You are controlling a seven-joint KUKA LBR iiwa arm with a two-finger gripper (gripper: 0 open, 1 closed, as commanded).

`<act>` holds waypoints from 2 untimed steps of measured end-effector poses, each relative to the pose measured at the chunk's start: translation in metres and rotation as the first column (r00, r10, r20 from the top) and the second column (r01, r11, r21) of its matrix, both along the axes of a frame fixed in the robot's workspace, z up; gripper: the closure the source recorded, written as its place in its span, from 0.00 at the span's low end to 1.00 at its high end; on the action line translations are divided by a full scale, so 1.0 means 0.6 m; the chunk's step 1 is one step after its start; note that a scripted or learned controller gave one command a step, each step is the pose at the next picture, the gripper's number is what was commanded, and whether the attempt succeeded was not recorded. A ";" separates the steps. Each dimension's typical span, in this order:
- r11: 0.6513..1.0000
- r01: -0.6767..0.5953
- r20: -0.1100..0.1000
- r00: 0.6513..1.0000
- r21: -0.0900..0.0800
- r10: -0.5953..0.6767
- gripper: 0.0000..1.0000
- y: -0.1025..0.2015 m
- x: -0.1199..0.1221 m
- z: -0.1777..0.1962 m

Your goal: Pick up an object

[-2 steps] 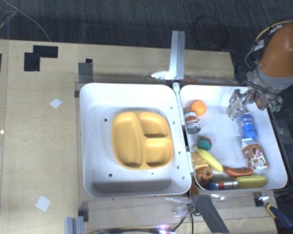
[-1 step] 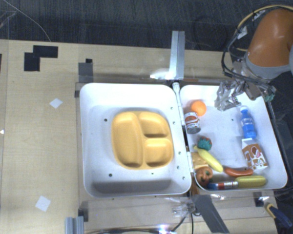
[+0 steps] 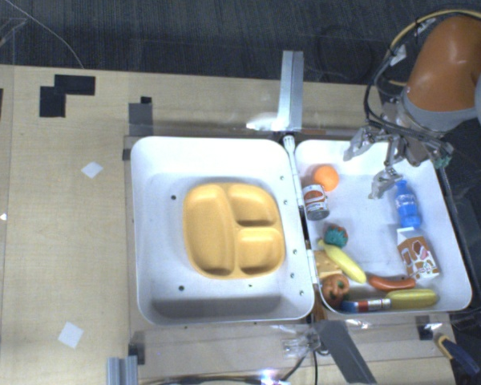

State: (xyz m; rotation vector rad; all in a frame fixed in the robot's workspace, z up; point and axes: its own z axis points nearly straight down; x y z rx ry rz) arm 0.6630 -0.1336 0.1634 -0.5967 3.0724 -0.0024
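Task status: no pick made. Hand [image 3: 382, 169]: fingers spread, nothing between them, poised over the upper part of the right bin [image 3: 458, 239].

Candidates: blue bottle [image 3: 406, 206] just below the hand; orange ball [image 3: 326, 177] and small can [image 3: 315, 202] to its left; carton [image 3: 418, 257], banana [image 3: 344, 262] and sausage [image 3: 393, 281] farther below.

Remaining: descend, close, lift.

Obstruction: bin wall close beside the bottle.

Left bin [image 3: 152, 239], well left: yellow divided tray [image 3: 232, 229].

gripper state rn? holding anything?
Gripper: open, holding nothing, above the right bin near the blue bottle.
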 end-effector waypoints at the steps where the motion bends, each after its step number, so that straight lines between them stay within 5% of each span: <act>1: 0.944 -0.329 0.001 0.944 -0.006 0.329 0.00 -0.049 -0.086 -0.124; 2: 0.974 -0.228 0.003 0.974 -0.004 0.228 0.00 -0.064 0.016 -0.123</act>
